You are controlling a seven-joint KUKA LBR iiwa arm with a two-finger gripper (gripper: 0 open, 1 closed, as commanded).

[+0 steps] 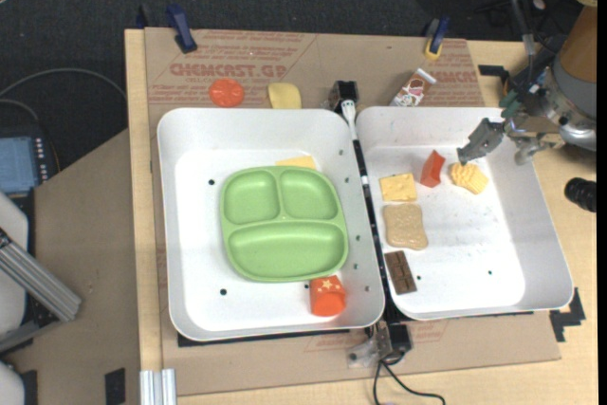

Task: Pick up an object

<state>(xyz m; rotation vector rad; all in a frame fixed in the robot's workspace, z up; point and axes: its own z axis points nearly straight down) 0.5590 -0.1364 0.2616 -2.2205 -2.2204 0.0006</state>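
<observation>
**benchwatcher:** So where's the pick at? The gripper (477,149) is down in the right bin (531,285), right next to the yellow ridged piece (469,176), maybe touching it, but I can't make out anything clamped between the fingers. Whether they're wide or pinched, I honestly cannot tell. I'd say nothing is lifted yet.

**kuka_fan:** Agreed, grasp and lift are both left to do. The red wedge (432,168), cracker square (398,187), toast slice (405,227) and chocolate bar (401,271) all lie flat nearby. Readable text? The cardboard sheet (313,62) says "CHEMCAST G.P". The small packet (412,90) up top is too blurry.
</observation>
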